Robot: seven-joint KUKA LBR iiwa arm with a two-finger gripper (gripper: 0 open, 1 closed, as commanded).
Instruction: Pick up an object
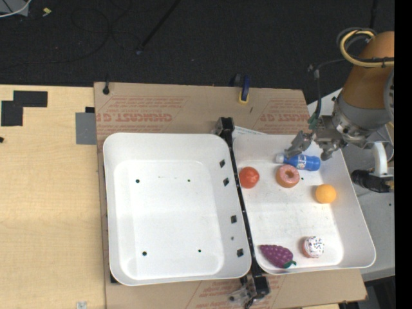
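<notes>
Claw (313, 144) spread open above a blue bottle (302, 161), its top partly hidden by one finger.

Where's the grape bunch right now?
The grape bunch lies at the near edge of the right bin, beside the divider, left of the white ball.

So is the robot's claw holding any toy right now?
No. The gripper hangs open just above the blue bottle in the right bin, with nothing between its fingers.
</notes>
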